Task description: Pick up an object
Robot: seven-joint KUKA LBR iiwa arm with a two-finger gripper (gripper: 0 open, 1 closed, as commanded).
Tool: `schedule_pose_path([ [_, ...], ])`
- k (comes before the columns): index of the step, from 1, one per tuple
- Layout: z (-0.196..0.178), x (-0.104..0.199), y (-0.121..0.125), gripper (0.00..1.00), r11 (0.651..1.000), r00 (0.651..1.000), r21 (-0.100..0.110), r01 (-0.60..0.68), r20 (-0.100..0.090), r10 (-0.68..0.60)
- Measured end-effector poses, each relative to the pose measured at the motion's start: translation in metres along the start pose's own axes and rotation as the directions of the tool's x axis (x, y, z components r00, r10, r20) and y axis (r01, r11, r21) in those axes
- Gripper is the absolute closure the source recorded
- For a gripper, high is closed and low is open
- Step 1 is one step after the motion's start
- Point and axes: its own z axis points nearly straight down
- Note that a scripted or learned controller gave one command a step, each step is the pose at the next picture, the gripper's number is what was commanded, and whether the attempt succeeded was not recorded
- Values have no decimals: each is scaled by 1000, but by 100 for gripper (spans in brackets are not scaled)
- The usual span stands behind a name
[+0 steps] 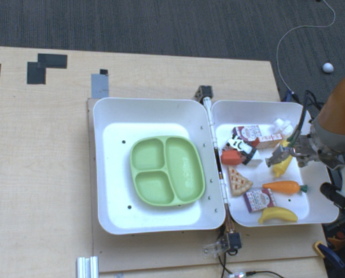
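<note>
Yellow object (283,164) partly hidden under the gripper (278,155) (whether pinched, cannot tell).

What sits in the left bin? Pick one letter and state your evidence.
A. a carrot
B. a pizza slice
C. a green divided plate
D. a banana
C: the green divided plate lies in the left bin, while the carrot, banana and pizza slice all lie in the right bin.

Grey arm (334,138) reaches in from right, pincer (278,157) low.
</note>
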Motion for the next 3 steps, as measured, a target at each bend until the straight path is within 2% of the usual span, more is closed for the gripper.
schedule_pose_path([
  [1, 41, 25, -53, 0, 1000, 1000, -6, 0, 1, 0],
  [2, 29, 26, -51, 100, 1000, 1000, -13, 1, 2, -1],
  [3, -57, 138, -50, 100, 1000, 1000, -5, 3, -1, -3],
])
